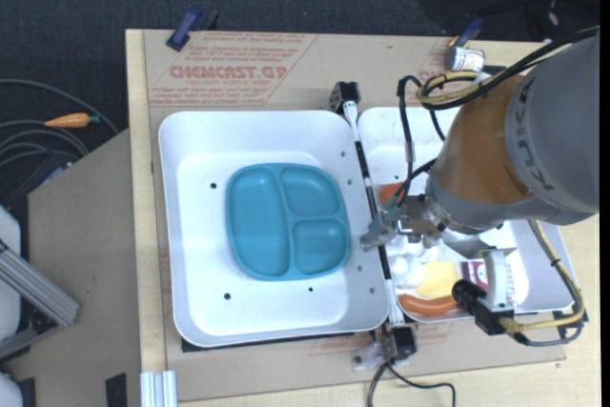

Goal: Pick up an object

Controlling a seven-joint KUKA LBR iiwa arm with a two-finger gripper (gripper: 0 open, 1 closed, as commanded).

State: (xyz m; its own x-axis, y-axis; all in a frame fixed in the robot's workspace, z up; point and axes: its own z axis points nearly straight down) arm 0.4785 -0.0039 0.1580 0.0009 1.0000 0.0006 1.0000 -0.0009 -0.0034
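My gripper (383, 232) hangs low over the divide between the two bins, at the left edge of the right bin (381, 124). Just below it in the right bin lie a yellow rounded object (435, 279) and an orange-red sausage-shaped object (427, 304). A small red object (390, 193) peeks out just above the gripper. A white box with a maroon label (502, 278) lies further right. The grey and orange arm (505, 152) covers most of the right bin.
The left bin (191, 157) holds a blue divided plate (286, 220) at its middle. Black clips (344, 95) sit at the bins' joint, at top and bottom. Cables (534, 324) loop by the right bin's lower corner. A cardboard sheet (229, 62) lies under the bins.
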